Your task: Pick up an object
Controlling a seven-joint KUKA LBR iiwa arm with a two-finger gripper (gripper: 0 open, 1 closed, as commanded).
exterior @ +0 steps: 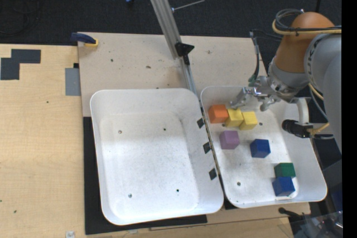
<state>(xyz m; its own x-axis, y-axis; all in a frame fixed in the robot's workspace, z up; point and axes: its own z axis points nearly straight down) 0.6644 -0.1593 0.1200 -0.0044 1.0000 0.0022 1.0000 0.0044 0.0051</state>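
Bench [39, 136]: light wood surface, it fills the left of the frame; dark grey patches sit at the upper left.
Clamp [83, 38]: small blue and yellow tool at the back left corner of the paler board.
Left bin [111, 198]: shallow white tray in the lower centre, with a few small dark specks on its floor.
Metal rail [164, 14]: silver bar that runs from the top centre down at a slant to the gap between the two bins.
Right bin [307, 189]: shallow white tray at the lower right, just beside the left bin; all the blocks lie in it.
Orange block [218, 114]: at the upper left of the right bin, touching the yellow blocks.
Yellow blocks [241, 119]: two in a row, just right of the orange one.
Purple block [229, 139]: below the yellow blocks, near them.
Blue block [260, 148]: right of the purple one, near the bin centre.
Green block [285, 169]: lower right of the bin.
Second blue block [283, 186]: touching the green one from below.
Gripper [257, 96]: above the upper edge of the right bin, just above and right of the yellow blocks; no block is between its fingers, and I cannot tell if they are open or closed.
Arm [312, 47]: grey with an orange band, at the right of the frame.
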